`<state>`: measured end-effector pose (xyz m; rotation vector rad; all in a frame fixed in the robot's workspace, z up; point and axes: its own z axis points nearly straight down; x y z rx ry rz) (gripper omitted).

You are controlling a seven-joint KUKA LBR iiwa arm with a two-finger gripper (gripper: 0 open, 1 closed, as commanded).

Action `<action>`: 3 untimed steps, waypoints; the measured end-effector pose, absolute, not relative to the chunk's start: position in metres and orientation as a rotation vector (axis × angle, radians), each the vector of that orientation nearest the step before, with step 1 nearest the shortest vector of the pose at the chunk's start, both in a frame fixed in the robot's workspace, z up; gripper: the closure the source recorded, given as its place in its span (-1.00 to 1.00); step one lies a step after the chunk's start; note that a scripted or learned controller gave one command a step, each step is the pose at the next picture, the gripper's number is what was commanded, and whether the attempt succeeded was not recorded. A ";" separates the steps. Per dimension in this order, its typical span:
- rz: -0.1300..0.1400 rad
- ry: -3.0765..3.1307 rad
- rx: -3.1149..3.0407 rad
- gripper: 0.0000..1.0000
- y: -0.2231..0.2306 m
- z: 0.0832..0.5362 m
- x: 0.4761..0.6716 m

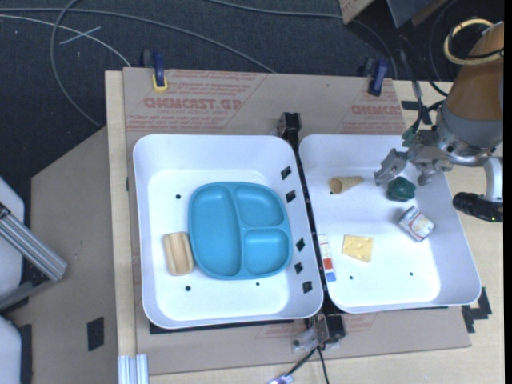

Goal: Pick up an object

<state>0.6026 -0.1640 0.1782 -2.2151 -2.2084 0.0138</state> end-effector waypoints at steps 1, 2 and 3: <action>0.000 -2.221 -2.220 -1.00 -0.164 0.187 0.606; 0.003 -2.219 -2.218 -1.00 -0.160 0.145 0.604; 0.003 -2.218 -2.219 -1.00 -0.168 0.095 0.597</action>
